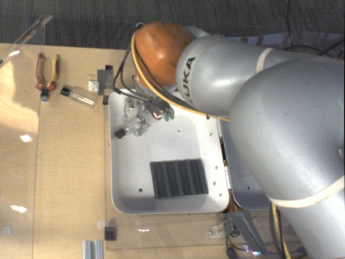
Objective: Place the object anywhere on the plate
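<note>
Hand [133,124] low in the upper left corner of the left bin [125,198]; cannot tell its state. Dark ridged plate [178,178] flat in the same bin, apart from the hand. Pliers [47,74] and a small vial [77,95] on the desk [59,177].

Grey arm [259,101] reaching in from right, pincer [129,125] lowered, pointing left.

right bin [245,196]: mostly hidden by arm [269,117] | pincer [129,125]: blurred
</note>
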Tool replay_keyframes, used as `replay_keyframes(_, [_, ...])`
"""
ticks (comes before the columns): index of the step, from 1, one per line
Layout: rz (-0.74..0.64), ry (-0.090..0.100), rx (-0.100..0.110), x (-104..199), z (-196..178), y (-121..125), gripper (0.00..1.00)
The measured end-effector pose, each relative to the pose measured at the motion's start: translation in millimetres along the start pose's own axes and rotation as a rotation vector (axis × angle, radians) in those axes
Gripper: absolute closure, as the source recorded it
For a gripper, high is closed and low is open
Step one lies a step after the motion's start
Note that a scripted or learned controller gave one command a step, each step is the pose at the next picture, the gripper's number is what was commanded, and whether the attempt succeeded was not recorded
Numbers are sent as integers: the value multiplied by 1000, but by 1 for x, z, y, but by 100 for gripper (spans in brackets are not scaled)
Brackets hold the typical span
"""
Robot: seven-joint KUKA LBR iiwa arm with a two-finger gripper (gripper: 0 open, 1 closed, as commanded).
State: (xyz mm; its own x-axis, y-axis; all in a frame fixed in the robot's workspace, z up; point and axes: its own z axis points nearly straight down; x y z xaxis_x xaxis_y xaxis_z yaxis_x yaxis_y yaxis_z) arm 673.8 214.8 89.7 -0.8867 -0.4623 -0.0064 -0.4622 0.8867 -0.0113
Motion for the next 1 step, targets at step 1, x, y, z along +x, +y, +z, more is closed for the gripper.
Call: replay_keyframes(1, [-35,-7,-11,-7,-63,20,100])
